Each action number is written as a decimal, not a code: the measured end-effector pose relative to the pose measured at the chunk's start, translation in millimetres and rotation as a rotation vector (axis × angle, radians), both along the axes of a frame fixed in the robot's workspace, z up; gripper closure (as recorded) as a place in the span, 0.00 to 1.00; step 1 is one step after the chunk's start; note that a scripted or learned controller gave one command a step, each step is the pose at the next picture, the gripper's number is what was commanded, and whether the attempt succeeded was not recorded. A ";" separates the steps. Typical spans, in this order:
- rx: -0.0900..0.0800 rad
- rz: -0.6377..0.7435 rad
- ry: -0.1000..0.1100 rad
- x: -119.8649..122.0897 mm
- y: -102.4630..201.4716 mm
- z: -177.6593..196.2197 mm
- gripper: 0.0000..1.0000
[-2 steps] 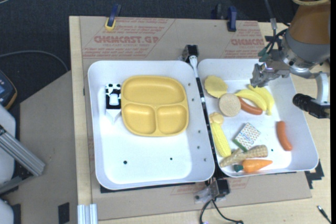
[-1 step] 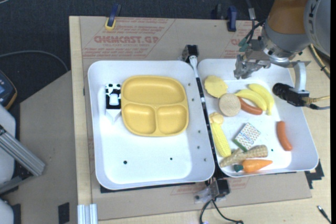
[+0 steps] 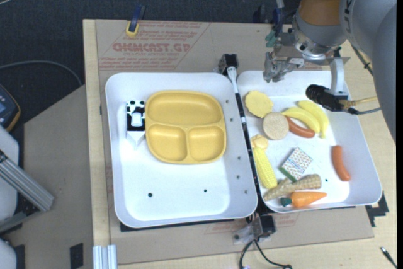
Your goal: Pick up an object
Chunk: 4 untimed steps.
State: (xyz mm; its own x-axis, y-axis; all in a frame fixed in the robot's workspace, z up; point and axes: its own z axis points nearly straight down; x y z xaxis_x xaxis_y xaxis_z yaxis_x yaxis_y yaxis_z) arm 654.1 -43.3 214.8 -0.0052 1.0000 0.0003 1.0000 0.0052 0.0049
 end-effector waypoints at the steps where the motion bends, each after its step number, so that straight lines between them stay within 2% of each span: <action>1: -0.001 -0.003 0.000 3.8 -4.1 19.3 1.00; 4: -0.001 -0.006 0.007 0.2 -13.1 10.0 1.00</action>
